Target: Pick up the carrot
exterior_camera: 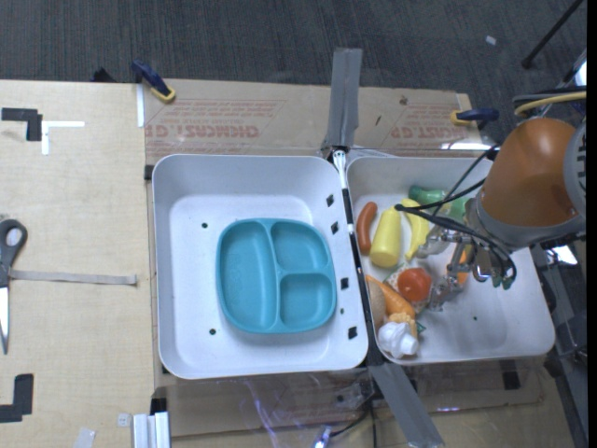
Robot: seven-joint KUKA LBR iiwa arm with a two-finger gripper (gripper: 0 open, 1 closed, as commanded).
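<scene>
Over the right shallow white bin [522, 343], my two-finger gripper [448, 283], finger spread impossible to tell, just beside the round red tomato [414, 282], slim orange carrot [390, 295] lying left of it.

Dark grey carpet [233, 17] covers the floor beyond a pale wooden bench [70, 250], where flattened cardboard [242, 124] lies beside scissors [7, 269].

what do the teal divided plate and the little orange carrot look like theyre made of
Teal three-compartment plate: probably moulded plastic, with a uniform colour, rounded dividers and a soft matte sheen. Small orange carrot in the right white bin: likely toy plastic or rubber, given its flat even orange and smooth surface; it is too small to be sure.
</scene>
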